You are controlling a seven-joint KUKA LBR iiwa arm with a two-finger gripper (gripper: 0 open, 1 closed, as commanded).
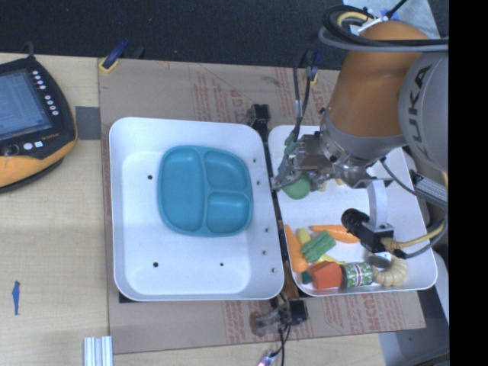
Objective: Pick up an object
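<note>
My gripper hangs over the back left corner of the right bin, close to the wall between the two bins. A round green object sits right under its tip, partly covered by it; whether it is gripped or lying on the bin floor cannot be made out. Along the right bin's front lie an orange carrot-like piece, a green piece, a red block, a small bottle and a cream ring.
The left bin holds a blue divided plate. A teach pendant lies on the bench at the far left. The arm's grey and orange body covers the back of the right bin.
</note>
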